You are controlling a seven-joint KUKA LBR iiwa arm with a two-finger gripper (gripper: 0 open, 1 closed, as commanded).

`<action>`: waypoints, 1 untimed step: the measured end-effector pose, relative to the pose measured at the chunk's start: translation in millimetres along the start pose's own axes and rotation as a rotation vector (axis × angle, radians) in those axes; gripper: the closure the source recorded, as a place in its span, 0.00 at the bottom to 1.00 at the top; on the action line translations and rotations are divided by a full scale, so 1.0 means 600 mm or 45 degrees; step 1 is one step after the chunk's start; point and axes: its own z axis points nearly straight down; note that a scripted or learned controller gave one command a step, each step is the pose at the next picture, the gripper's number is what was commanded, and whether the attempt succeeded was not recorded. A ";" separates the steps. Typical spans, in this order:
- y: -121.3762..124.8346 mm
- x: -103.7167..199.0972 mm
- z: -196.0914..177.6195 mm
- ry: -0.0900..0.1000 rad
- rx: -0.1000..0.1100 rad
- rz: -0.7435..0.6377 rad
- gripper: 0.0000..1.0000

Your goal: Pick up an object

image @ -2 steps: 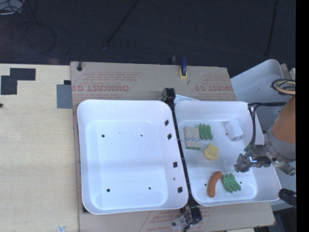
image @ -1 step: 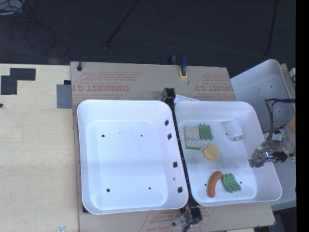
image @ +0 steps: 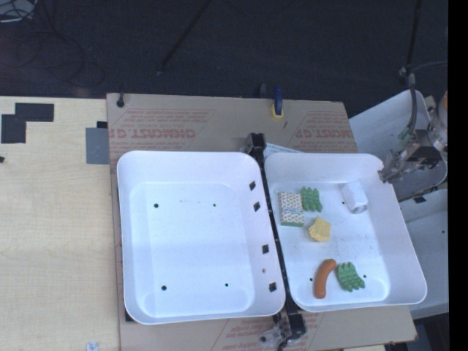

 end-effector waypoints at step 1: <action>-0.139 -0.013 -0.048 0.007 0.018 0.008 1.00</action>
